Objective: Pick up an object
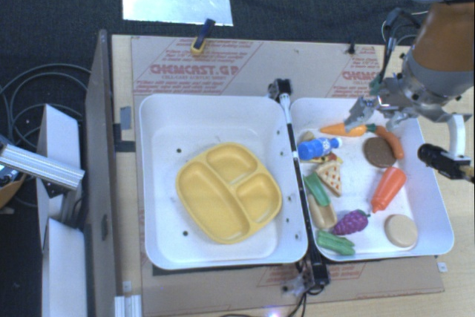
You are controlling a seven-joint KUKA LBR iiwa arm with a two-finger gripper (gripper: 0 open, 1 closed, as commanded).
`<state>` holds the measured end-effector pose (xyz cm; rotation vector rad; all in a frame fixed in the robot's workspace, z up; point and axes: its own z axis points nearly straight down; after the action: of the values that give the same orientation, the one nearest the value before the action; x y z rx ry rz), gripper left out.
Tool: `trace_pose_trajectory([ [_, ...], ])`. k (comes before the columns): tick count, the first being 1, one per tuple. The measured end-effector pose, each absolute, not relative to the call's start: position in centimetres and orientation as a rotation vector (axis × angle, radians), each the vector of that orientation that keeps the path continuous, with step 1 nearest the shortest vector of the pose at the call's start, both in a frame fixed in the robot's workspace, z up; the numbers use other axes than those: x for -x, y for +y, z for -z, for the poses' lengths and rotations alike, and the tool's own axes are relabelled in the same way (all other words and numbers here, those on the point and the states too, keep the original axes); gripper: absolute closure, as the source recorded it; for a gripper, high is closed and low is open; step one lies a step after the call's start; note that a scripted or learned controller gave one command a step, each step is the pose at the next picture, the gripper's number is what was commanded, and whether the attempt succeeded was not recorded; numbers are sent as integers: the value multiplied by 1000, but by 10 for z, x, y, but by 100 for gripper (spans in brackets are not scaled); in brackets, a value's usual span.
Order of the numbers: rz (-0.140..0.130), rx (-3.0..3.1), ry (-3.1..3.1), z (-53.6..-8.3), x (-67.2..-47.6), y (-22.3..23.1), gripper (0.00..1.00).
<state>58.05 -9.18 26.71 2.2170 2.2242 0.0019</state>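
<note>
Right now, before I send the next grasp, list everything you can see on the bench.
bins: 2, white, side by side on the bench
divided tray: 1, yellow, in the left bin
blue bottle: 1, blue with white cap, right bin near the divider
carrots: 3, orange, right bin; one large at centre-right, two smaller near the top
pizza slice: 1, yellow and red, right bin, centre-left
grapes: 1 bunch, purple, right bin, lower part
brown disc: 1, right bin, upper centre
tan disc: 1, right bin, bottom right corner
green vegetables: 2, right bin, left side and bottom
arm: 1, grey and orange, over the right bin's top right
pincer: 1, above the small carrots
</note>
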Motion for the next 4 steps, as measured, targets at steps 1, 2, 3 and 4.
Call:
trace_pose_trajectory([
  [1, 13, -2230, 2229, -130, -548, -99, 0],
  [2, -3, -2218, 2216, -180, -562, -131, 0],
  [3, -2, -2215, 2226, -80, -591, -112, 0],
  [4, 41, -2241, 2240, -82, -656, -114, 0],
])
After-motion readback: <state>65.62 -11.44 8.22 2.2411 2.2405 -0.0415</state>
